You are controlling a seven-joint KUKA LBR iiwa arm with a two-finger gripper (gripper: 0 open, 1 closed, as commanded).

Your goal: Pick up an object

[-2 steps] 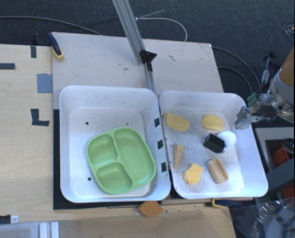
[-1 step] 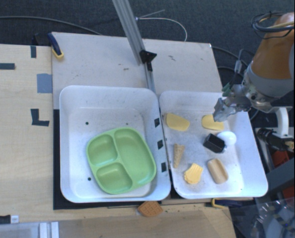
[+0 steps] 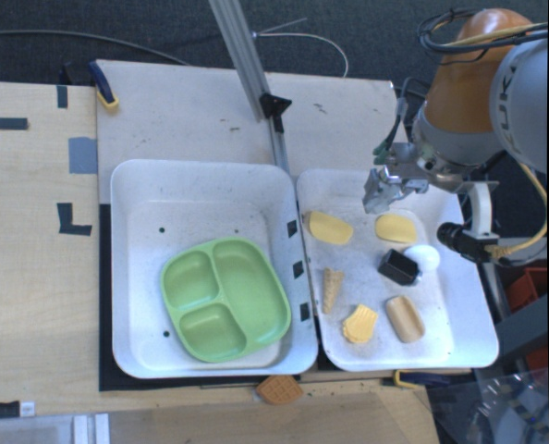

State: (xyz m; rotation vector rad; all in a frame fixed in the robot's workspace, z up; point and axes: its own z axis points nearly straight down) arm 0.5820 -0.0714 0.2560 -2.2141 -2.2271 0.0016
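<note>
The right bin [image 3: 459, 340] holds several small items: a yellow piece [image 3: 330, 228] at its left, another yellow piece [image 3: 396, 228] to the right of it, a black block [image 3: 397, 266] with a white ball [image 3: 423, 258] touching it, a waffle cone [image 3: 333, 289], a crinkled yellow piece [image 3: 359, 325] and a tan bread roll [image 3: 405, 318]. My gripper [image 3: 383, 193] hangs over the bin's far part, just above and between the two yellow pieces. I see nothing between its fingers.
The left bin [image 3: 136, 202] holds a green divided plate [image 3: 225, 299]. A grey pole [image 3: 242, 44] slants down to the bins' shared rim. A brown cookie-like piece [image 3: 279, 390] lies on the bench in front of the bins. Cables run at the back.
</note>
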